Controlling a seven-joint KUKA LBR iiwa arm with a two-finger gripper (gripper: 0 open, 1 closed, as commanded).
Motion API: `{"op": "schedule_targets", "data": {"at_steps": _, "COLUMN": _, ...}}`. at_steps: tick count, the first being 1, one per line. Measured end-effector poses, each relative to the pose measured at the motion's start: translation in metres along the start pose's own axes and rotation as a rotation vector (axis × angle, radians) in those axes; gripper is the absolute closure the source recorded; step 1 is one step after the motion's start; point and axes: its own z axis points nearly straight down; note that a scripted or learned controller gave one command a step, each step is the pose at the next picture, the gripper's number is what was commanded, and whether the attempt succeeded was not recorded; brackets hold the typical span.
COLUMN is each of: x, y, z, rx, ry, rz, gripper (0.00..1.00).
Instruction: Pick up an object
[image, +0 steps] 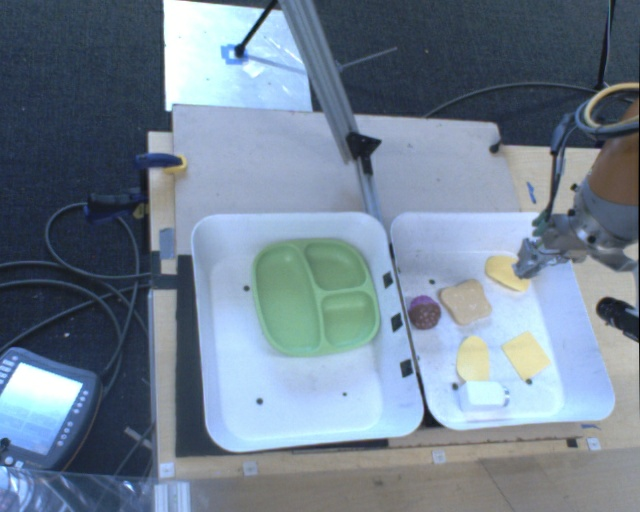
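Camera view looks down on two white bins side by side. The left bin (225, 400) bears a green divided tray (315, 297). The right bin (585, 395) holds the loose pieces: a yellow piece (503, 272) toward one o'clock, a tan toast-like slice (466, 301) near the centre, a dark round item (425, 313) at nine o'clock of that slice, another yellow piece (473, 358) and a yellow square (525, 354) toward five o'clock, and a white block (484, 394) at six o'clock by the near wall.

The gripper (527, 262) reaches in from three o'clock and sits low over the right edge of the upper yellow piece, touching or just above it; which of the two is unclear. Whether the jaws stand open or closed I cannot tell, since the fingertips blur into the piece, and nothing is visibly between them.

My reading is that the step in hand is the descent onto that yellow piece, the likely target, with no grasp confirmed. The next move calls for the fingers to straddle the piece's edge, close firmly, then lift straight up. The piece looks flat and thin, so it may slip out or be pushed toward the bin wall at twelve o'clock.
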Motion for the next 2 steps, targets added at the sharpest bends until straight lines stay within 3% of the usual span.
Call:
{"op": "schedule_targets", "data": {"at_steps": 1, "x": -0.010, "y": 0.005, "z": -0.055, "rx": -0.004, "ry": -0.002, "rz": -0.001, "gripper": 1.00}}
{"op": "schedule_targets", "data": {"at_steps": 2, "x": 0.038, "y": -0.007, "z": -0.040, "rx": 0.004, "ry": 0.002, "rz": -0.004, "gripper": 1.00}}
